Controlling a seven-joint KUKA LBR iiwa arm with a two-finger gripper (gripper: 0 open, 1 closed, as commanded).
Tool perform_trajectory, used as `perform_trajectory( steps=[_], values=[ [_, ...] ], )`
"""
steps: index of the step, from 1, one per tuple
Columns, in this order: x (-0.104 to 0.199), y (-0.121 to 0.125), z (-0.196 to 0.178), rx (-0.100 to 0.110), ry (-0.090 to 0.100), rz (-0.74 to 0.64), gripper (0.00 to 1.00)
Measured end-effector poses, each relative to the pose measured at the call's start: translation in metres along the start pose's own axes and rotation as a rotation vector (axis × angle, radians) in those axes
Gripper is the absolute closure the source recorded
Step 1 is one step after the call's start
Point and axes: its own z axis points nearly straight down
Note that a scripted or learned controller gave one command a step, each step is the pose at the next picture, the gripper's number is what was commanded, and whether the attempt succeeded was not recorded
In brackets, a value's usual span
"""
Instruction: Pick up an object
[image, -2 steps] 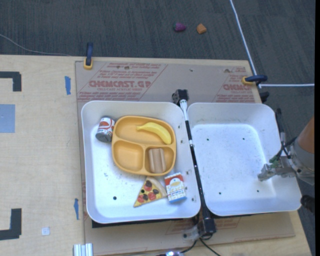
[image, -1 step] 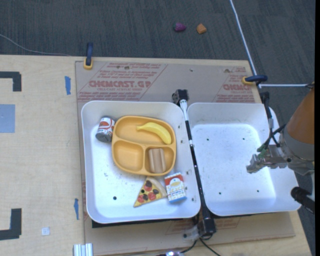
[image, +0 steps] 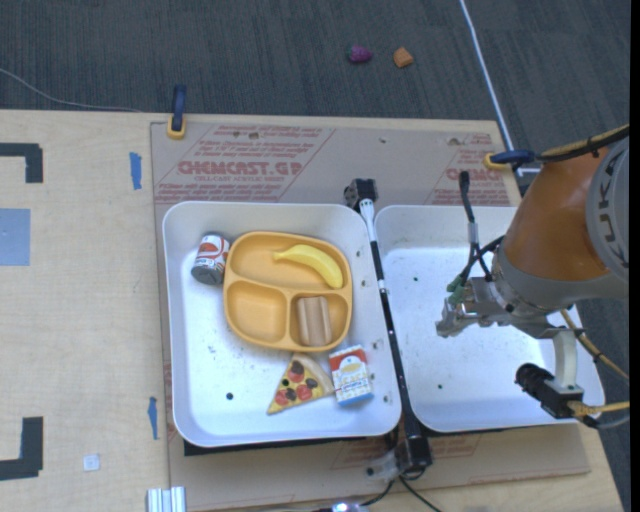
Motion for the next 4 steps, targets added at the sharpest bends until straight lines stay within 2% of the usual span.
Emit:
perform_trajectory(
  steps=[1, 2, 3, 4],
  values=[
    [-0.046, -0.013, -0.016, -0.001, -0.002, 0.001, 1.0],
    [0.048, -0.013, -0.039, -0.001, 0.0, 0.0, 1.0],
    [0.07, -0.012, -0.054, -0.002, 0.0, -0.001, 1.0],
    [0.056, -0.014, -0.034, 0.006, 0.001, 0.002, 1.0]
  ],
)
